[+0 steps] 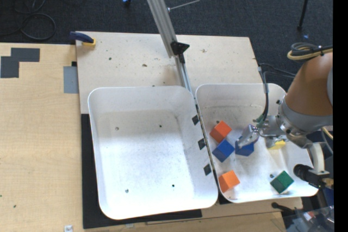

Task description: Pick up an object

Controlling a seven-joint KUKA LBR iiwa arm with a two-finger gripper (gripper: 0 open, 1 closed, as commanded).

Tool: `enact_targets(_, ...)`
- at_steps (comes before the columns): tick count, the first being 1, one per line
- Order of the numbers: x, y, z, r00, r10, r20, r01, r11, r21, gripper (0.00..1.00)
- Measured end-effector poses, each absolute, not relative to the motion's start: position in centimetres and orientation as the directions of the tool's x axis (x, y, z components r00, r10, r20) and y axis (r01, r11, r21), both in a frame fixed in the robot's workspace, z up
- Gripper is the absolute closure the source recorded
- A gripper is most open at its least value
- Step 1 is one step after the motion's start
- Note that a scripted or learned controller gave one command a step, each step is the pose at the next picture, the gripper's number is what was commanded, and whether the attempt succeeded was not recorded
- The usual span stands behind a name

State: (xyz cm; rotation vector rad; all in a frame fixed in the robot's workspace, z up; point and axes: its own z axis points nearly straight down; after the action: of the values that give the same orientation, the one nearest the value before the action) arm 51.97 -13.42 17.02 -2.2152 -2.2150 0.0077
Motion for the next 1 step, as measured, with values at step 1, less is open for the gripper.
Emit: enact_targets(1,52.37,-12.98,12.83,0.003,1.0,0.002,1.0,-0.003,-0.003,0.0)
